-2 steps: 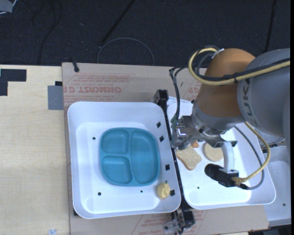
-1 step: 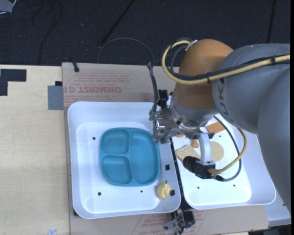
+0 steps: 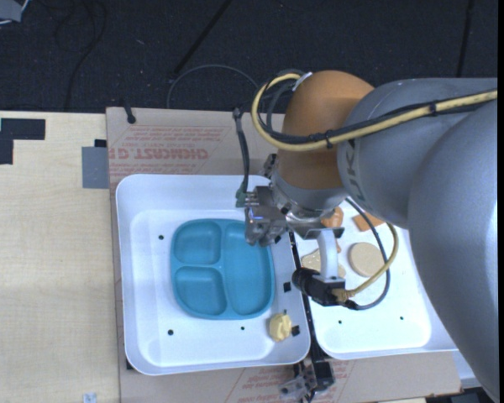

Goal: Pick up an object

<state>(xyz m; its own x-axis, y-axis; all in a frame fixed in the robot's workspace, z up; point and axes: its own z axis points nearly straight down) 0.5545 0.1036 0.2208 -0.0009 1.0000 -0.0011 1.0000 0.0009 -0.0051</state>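
As we look down on the bench from its fixed camera, we list the following.

Left bin: we see a shallow white bin point(image 3: 143, 309) with small dark dots on its floor, resting on a brown cardboard sheet point(image 3: 176, 145) printed with reversed red lettering.

Blue tray: we note a blue plate point(image 3: 218, 267) with three compartments, lying flat on the left bin's floor, toward its right half.

Yellow lump: we find a small pale yellow piece point(image 3: 279, 326) near the left bin's lower right corner, just below the blue plate and apart from it.

Right bin: we see a second white bin point(image 3: 386, 330) touching the first along their shared wall, much of it covered by the arm.

Right bin contents: we count a tan round disc point(image 3: 366, 259), an orange piece point(image 3: 368, 222) above it, and a further tan piece point(image 3: 311, 260) partly hidden behind the black fitting; what they are we cannot tell.

Arm: we record the grey arm point(image 3: 437, 191) with its orange band point(image 3: 323, 124) reaching in from the right, with yellow and black cables looped round it.

Gripper: we place the gripper point(image 3: 259, 225) over the upper right edge of the blue plate; the wrist hides its tips, so how it stands and whether it has anything we cannot tell.

Bench: we note a pale wooden top point(image 3: 42, 259) with black and grey marks at its upper left.
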